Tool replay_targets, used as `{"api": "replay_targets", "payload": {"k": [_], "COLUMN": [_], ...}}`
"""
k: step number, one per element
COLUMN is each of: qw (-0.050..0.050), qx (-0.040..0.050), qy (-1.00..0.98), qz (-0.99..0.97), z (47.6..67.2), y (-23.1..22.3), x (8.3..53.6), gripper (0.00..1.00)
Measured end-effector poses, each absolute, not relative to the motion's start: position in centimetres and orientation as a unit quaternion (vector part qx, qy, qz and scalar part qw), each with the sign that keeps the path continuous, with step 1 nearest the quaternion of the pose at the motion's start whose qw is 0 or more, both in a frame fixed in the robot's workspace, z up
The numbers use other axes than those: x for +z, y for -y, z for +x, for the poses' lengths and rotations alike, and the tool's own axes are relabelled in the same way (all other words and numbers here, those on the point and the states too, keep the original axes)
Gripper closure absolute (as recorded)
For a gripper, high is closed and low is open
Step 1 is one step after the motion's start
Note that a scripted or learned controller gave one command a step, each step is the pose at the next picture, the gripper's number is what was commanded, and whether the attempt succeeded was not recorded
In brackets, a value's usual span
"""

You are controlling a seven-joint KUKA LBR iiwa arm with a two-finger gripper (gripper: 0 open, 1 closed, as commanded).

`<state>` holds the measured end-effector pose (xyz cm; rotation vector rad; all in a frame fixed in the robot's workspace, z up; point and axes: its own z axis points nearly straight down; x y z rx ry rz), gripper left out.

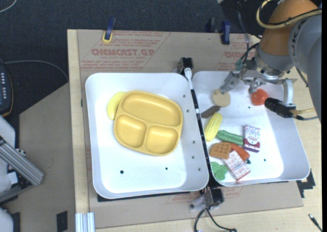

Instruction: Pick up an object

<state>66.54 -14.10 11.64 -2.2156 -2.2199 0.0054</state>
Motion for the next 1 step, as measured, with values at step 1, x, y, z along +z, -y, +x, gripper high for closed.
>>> {"api": "replay_targets", "payload": {"k": [1], "qw": [0.0], "qx": [-0.0012], "qy": [0.708], "qz": [-0.707], "z": [66.72], "y": [14.01], "x": [8.7], "gripper": [0.0]}}
